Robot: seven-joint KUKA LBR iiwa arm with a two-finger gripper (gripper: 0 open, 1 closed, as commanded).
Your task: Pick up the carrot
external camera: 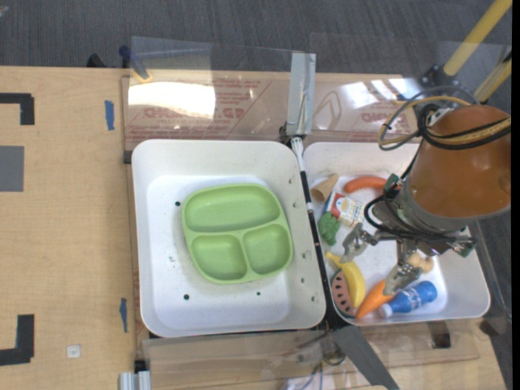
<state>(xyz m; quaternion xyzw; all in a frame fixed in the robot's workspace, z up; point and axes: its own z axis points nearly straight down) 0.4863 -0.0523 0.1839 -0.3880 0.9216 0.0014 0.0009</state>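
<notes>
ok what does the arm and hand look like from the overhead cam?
The arm shows a wide orange band over a grey wrist section. Black and yellowish cables loop around its top and side. The hand below is bare metal, with slim silvery fingers and small linkage parts. No readable markings are visible.

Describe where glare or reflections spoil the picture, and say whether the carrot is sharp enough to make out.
Camera view: bright glare on the clear plastic screen behind the left white bin; fainter reflections behind the right white bin. The small orange carrot, by the blue bottle, is slightly soft but recognisable; the green divided plate is evenly lit.
</notes>
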